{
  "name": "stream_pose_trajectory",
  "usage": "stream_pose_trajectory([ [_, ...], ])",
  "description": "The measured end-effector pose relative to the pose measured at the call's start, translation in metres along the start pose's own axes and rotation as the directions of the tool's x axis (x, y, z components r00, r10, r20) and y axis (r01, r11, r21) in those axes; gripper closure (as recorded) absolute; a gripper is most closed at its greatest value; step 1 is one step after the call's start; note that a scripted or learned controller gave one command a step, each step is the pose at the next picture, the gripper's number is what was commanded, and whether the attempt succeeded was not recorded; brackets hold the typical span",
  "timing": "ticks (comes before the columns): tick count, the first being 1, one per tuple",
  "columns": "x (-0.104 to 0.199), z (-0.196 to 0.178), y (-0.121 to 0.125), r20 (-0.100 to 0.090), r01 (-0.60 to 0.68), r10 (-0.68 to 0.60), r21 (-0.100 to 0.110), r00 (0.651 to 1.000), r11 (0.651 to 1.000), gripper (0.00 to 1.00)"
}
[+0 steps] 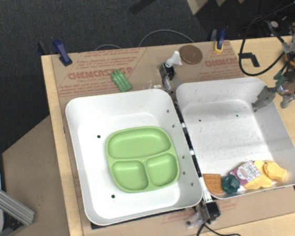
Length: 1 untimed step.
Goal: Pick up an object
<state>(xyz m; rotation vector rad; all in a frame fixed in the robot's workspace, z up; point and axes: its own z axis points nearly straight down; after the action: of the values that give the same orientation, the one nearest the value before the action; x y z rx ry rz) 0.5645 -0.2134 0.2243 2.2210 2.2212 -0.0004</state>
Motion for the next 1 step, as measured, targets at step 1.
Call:
stream_pose_trajectory([
  [1, -0.0083, 0.1289, 0.0084, -0.001, 0.002, -0.002, -0.002, 1.0, 1.0, 0.0],
])
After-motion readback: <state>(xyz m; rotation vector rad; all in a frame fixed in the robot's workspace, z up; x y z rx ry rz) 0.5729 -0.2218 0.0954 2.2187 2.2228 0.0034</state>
